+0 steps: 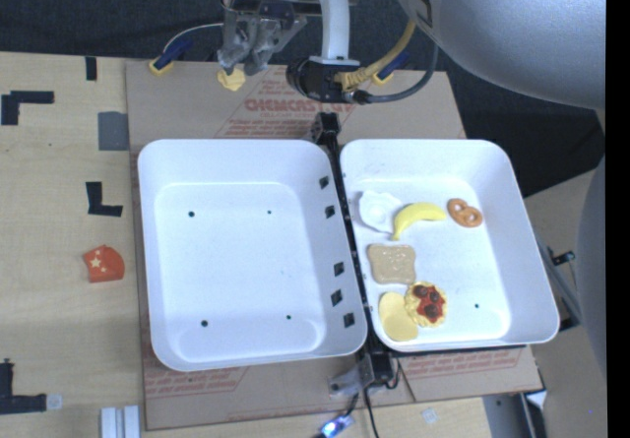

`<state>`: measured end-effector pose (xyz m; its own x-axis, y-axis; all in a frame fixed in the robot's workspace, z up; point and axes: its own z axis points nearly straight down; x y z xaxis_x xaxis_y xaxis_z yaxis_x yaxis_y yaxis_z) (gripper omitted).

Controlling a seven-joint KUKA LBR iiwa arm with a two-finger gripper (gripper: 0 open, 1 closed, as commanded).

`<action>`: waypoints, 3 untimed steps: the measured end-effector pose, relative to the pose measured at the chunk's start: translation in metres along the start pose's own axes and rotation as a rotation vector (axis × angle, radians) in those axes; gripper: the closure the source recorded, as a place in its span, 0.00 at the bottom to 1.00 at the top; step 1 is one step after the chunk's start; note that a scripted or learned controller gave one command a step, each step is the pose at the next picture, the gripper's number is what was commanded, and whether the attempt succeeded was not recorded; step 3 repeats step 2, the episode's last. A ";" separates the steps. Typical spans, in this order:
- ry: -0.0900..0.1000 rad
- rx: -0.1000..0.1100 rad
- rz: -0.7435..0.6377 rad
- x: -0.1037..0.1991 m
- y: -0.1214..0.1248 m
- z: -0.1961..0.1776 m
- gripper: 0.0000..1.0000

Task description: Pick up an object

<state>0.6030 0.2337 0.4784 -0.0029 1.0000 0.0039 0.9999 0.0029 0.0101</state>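
My gripper (236, 67) hangs high over the back edge of the bench, behind the left bin (157, 229). A small yellow piece (231, 80) sits at its fingertips, pinched between them. The right bin (512, 259) holds a banana (418, 217), a pretzel (465, 213), a slice of toast (392, 262), a white lump (377, 209), a pale yellow disc (397, 320) and a yellow item with red topping (428, 303).
A red piece (104, 264) lies on the bench left of the bins. Cables and a black fitting (320, 79) hang by the wrist above the bins' divider. The arm's grey body (512, 3) fills the upper right.
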 end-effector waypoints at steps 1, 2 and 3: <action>-0.002 0.004 0.000 -0.005 0.001 -0.061 1.00; -0.005 0.012 -0.001 -0.004 0.001 -0.066 1.00; -0.005 0.012 -0.001 -0.004 0.001 -0.066 1.00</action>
